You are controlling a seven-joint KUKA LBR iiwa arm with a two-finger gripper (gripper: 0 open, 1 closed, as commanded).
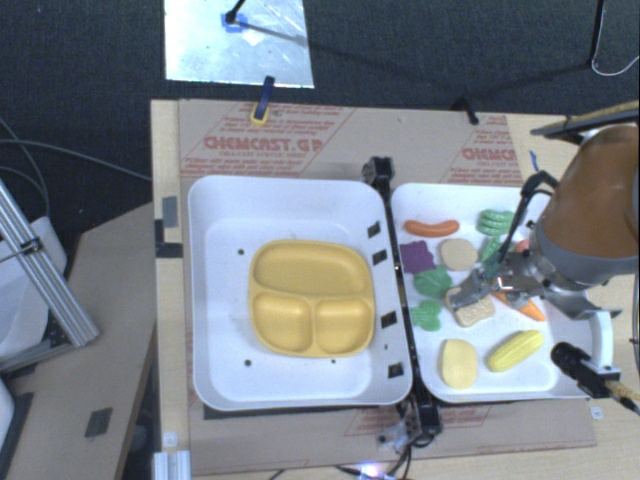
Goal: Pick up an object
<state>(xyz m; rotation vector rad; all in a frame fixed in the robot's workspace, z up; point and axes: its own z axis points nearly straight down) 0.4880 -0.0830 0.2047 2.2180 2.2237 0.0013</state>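
- Toy food pieces lie scattered in the right bin: a sausage, a purple piece, a green leafy piece, a cracker, a corn cob and a yellow lemon-like piece.
- Reaching in from the right, the arm slants down over that bin.
- The gripper sits low, just above the cracker; how its jaws stand cannot be told.
- A yellow divided tray rests in the left bin.
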